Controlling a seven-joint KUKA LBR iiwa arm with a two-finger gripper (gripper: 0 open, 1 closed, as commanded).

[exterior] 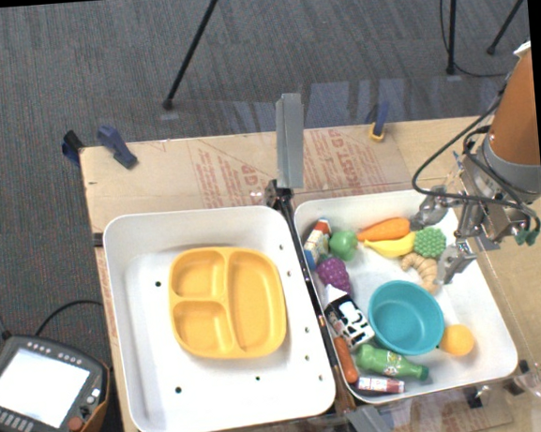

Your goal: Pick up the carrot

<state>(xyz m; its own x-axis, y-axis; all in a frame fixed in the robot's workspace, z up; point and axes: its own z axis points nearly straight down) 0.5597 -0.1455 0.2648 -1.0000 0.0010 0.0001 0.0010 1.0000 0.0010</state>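
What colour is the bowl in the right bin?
Teal bowl, seen clearly in the camera view.

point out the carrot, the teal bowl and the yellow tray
carrot (387, 228), camera view, middle of its orange body
teal bowl (406, 317), camera view, inner floor of the bowl
yellow tray (252, 301), camera view, floor of its large right compartment

— Where was the carrot (385, 228)?

— It lay in the right bin (501, 326), near its far wall, at about the middle of it.

— How did it look?

— It was orange and smooth, with one thick end and one thin end. It lay flat, almost level across the view, the thick end to the right. It touched the banana (392, 246) just in front of it.
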